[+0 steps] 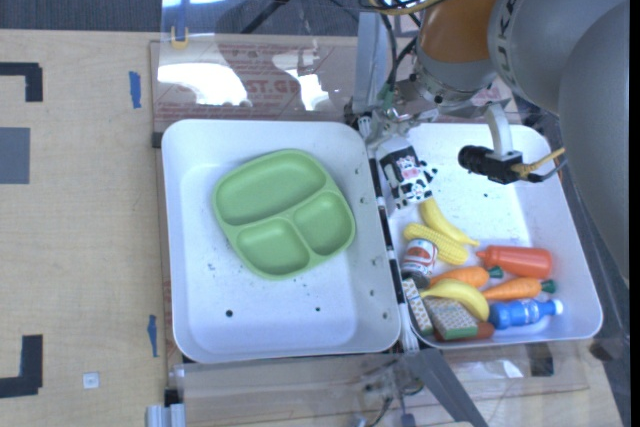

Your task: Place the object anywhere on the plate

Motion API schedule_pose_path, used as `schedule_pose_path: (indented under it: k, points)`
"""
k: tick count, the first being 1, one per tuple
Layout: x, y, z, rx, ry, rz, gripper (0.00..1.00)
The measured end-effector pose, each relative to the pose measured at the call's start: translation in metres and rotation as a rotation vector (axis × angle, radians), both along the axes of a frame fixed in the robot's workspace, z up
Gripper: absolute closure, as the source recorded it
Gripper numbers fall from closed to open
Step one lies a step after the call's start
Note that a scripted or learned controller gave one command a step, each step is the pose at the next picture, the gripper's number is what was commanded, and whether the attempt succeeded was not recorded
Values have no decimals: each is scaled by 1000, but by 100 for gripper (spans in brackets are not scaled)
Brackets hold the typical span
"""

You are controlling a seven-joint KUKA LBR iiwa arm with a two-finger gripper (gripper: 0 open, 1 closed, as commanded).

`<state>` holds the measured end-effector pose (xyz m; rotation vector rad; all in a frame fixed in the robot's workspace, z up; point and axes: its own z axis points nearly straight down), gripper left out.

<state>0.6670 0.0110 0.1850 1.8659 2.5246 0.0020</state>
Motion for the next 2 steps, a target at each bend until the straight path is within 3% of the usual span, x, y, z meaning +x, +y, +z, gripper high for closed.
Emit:
schedule_pose_path:
  k: [1,2]
  points:
    - [-18,73,0,1,5,136,100]
    - [-18,73,0,0,4,135,0]
